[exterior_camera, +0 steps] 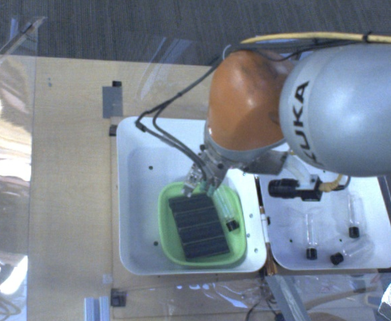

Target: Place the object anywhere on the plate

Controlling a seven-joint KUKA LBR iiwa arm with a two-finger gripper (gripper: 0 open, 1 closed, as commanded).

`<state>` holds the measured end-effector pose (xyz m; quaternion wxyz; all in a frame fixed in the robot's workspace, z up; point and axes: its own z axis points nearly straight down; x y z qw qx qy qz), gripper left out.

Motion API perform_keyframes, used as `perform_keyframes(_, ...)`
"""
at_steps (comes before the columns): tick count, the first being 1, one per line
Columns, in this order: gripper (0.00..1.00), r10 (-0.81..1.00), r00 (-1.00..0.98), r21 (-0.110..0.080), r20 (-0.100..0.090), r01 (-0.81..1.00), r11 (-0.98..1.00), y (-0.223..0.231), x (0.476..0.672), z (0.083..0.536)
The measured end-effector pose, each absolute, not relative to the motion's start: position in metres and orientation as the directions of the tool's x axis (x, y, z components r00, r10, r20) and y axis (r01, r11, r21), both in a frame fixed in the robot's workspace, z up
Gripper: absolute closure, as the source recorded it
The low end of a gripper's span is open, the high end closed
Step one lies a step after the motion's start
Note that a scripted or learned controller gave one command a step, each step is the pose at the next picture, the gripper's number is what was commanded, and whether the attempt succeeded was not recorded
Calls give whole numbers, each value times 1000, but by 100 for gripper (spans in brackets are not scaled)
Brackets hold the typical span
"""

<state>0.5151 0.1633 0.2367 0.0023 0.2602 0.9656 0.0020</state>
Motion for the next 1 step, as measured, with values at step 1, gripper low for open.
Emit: perform_keyframes(1,0,502,-865,5,-3,502,865,163,515,237)
